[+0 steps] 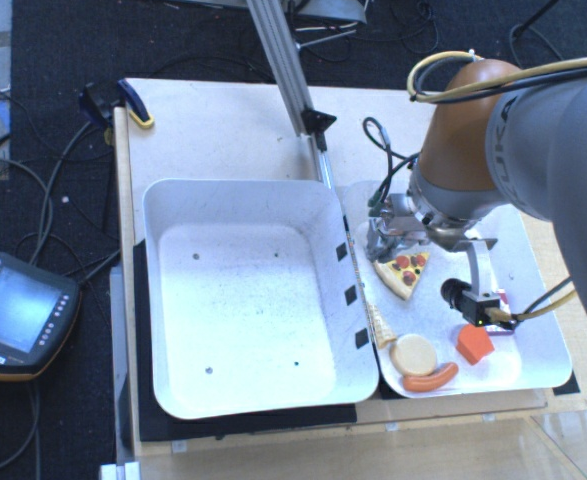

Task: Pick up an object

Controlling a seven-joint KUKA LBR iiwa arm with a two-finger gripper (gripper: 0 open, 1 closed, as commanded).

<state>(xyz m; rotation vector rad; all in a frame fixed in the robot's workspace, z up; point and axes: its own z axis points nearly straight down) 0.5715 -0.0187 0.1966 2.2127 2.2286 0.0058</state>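
Robot gripper [386, 236] hangs low in the right bin [543, 368], directly beside the pizza slice [403, 271], which lies just toward the near edge, tip pointing nearward.

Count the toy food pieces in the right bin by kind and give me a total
Pizza slice: 1
Round bun or cookie: 1
Sausage: 1
Orange-red block: 1
Total: 4, all in the right bin, near the gripper.
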